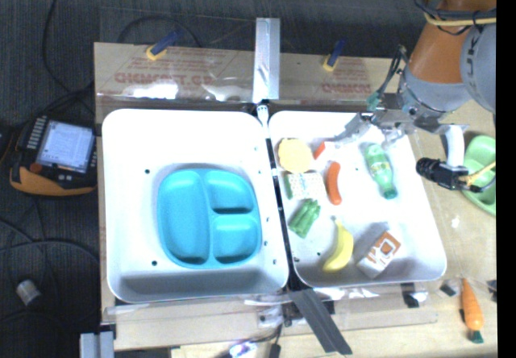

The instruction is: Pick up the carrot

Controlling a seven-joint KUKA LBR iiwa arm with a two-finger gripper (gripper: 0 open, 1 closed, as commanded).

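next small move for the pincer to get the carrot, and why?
Probably shift the pincer toward the front-left and centre it above the small orange carrot before descending. The pincer sits near the back wall of the right white bin, beside the green plastic bottle, while the carrot lies apart, between the bottle and the white packet. I can't tell its finger state.

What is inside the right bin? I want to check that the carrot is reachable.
The right bin holds the carrot, a yellow round item, a green bottle, a green vegetable, a banana and a small carton. Nothing covers the carrot.
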